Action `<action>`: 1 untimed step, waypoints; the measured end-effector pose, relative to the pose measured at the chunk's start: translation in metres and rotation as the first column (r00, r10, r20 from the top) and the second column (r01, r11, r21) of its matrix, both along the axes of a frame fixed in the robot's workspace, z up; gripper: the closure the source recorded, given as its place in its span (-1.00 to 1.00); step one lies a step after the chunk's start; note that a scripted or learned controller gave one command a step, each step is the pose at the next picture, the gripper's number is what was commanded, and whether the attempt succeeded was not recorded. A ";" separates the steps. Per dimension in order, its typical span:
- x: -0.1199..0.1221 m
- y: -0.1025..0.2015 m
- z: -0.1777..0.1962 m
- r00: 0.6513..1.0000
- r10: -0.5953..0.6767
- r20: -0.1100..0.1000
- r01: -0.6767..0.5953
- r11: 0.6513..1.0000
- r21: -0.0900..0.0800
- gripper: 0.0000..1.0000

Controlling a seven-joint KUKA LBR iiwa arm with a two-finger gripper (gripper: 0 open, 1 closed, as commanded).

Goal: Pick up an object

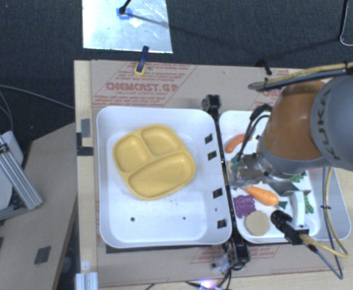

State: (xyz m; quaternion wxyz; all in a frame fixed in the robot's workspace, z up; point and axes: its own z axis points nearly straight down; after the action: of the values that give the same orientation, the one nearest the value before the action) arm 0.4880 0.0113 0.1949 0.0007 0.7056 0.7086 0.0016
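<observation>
Where cardboard (158,83) shows, "CHEMCAST GP".

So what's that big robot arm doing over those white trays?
The robot arm is reaching from the right down into the right bin, which holds toy food: a carrot, something purple and a tan round piece. The left bin holds a yellow divided plate. The arm's own bulk covers its tool, so nothing looks picked up yet.

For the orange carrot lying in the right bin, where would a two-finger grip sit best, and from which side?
Grip the carrot across its thicker middle, descending from above with fingers either side of its long axis. It lies flat and tapers, so the ends may slip. The purple piece crowds one side.
</observation>
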 end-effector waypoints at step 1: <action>-0.001 0.053 0.035 1.000 0.005 0.001 -0.005 1.000 0.001 1.00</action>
State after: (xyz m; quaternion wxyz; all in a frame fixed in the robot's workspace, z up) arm 0.4872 0.0639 0.2298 0.0008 0.7038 0.7104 0.0021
